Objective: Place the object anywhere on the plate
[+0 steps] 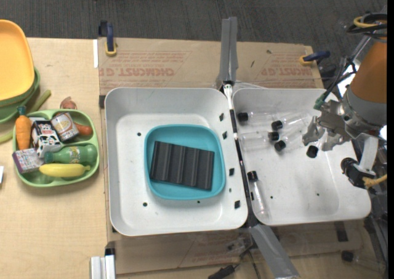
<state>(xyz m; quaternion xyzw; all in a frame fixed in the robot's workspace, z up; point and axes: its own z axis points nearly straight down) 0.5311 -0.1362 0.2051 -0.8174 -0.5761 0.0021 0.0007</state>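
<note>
The dark ridged object (183, 164) lies on the teal plate (212, 139) in the left bin (123, 148). The gripper (317, 139) is over the right bin (308, 191). I cannot tell how wide it is.

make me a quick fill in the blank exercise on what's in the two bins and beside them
1. The teal plate sits in the ____ bin.
2. The dark ribbed object lies on the ____.
3. The gripper is over the ____ bin.
4. The green tray of toy food holds a yellow ____.

Missing words: left; plate; right; banana
</note>
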